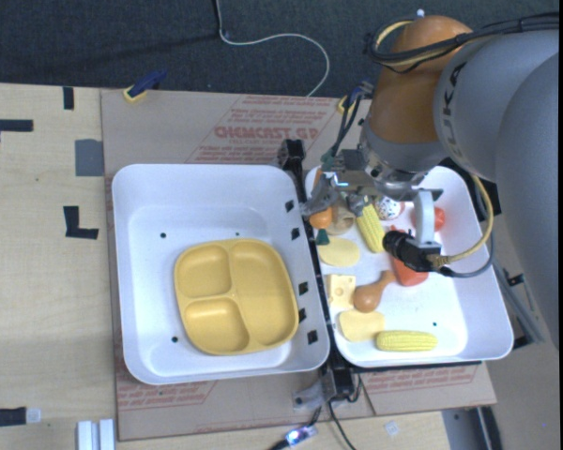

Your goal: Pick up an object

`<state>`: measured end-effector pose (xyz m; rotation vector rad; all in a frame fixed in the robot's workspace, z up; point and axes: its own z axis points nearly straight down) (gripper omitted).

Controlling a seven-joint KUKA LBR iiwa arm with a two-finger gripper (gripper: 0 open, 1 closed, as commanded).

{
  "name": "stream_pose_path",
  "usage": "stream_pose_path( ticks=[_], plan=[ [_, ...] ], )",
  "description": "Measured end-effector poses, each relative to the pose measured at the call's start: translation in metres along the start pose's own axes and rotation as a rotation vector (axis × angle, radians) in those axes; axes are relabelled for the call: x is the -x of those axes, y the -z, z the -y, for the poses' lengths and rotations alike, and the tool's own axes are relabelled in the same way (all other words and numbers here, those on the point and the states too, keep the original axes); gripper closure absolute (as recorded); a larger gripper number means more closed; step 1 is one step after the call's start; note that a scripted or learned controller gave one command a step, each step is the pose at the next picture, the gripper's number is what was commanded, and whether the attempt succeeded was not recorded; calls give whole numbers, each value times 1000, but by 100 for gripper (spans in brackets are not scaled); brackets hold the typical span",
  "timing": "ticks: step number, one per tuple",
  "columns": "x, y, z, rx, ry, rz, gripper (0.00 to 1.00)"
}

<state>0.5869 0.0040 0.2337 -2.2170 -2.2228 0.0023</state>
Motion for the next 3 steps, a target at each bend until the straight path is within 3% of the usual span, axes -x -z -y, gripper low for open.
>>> stream_pose_path(
  ticks=[1,2,3],
  plan=[
    [-1,-20,-1,-2,-2,2,100],
    [-5,-12,5,0,-1,0,100],
    [12,-14,-6,1,-3,2,100]
  ],
)
